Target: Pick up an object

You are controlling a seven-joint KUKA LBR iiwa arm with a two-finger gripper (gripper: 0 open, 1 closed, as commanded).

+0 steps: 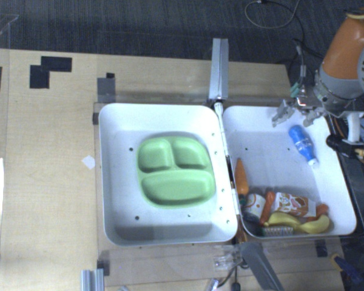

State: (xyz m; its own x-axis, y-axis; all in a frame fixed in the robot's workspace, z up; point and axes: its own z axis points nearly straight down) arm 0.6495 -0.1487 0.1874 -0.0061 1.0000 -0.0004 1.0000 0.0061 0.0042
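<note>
My gripper (296, 116) hovers over the back right corner of the right bin (261, 150), its fingers spread open with nothing between them. A blue bottle (303, 143) lies on the bin floor just in front of the fingertips, slanted toward the right wall. Along the bin's front wall several items are piled together: a yellow banana (304, 225), a white and orange packet (293, 204), a dark can (252, 208) and an orange carrot (241, 178) by the left wall.
The left bin (118, 162) holds a green divided plate (175, 171) at its middle. A metal divider post (219, 71) stands between the bins at the back. Cables (279, 11) lie on the dark floor behind.
</note>
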